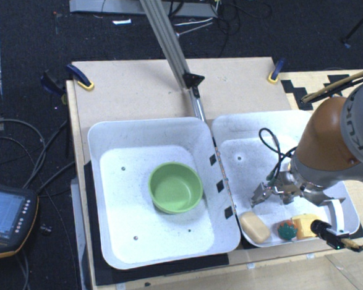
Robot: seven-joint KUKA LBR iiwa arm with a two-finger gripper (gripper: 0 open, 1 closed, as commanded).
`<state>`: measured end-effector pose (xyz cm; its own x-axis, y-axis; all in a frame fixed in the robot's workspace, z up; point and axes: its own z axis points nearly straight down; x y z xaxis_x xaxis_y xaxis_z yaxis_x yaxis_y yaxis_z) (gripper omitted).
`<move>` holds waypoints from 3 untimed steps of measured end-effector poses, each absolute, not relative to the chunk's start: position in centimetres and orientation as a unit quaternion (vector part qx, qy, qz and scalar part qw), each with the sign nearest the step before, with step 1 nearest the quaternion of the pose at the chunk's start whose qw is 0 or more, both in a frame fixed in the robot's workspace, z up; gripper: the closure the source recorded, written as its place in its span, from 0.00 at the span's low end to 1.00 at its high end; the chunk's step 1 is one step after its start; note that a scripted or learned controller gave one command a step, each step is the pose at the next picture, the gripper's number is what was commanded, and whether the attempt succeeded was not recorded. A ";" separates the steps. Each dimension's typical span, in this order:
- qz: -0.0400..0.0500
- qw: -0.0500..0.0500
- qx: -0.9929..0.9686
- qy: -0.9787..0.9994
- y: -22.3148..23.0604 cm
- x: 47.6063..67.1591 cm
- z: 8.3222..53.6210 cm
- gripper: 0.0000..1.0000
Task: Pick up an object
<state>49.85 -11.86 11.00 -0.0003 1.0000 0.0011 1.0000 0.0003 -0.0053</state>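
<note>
Camera view: my pincer [259, 196], can't tell its state, hovers just above the pale yellow oblong soap-like block [255, 227]. Probably light, slick; I'd grip across its short sides.

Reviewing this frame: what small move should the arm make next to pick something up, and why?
Probably shift the hand slightly toward the near edge and lower it. It sits in the right bin just above the beige block, its nearest object, with nothing visibly between its fingers. The green bowl lies in the other bin.
</note>
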 end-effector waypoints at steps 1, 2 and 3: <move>0.000 0.000 -0.707 -0.707 -11.8 49.8 9.5 0.00; -0.001 -0.001 -0.707 -0.707 -11.9 49.9 10.6 1.00; -0.001 -0.002 -0.707 -0.707 -12.6 50.6 16.2 1.00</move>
